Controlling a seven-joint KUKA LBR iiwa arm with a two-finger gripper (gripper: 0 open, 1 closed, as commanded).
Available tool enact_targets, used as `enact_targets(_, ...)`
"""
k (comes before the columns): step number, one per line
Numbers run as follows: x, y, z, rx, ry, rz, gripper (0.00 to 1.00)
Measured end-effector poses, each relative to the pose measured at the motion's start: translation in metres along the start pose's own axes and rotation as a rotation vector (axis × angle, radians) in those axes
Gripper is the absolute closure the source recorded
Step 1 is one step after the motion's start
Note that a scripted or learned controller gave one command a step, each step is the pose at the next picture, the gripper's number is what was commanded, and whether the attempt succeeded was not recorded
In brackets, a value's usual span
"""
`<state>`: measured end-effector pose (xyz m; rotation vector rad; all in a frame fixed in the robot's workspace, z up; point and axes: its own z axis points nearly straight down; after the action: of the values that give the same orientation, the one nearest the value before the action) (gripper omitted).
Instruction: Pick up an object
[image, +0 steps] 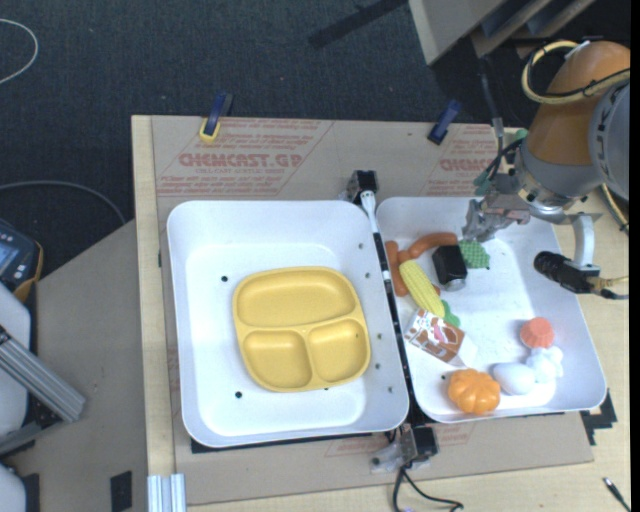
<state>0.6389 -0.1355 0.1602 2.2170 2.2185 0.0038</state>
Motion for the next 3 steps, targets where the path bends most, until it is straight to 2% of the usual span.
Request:
enact_targets(1, 0.002, 0.003, -0.044, -0.002, 0.000, -0.001, 1.00)
enact_targets(2, 0.001, 0.004, -0.067, 0.000, 0.001, 0.000, 1.00)
enact_targets(3, 0.040, -0.032, -0.077, 0.008, 0.003, -0.002, 1.00)
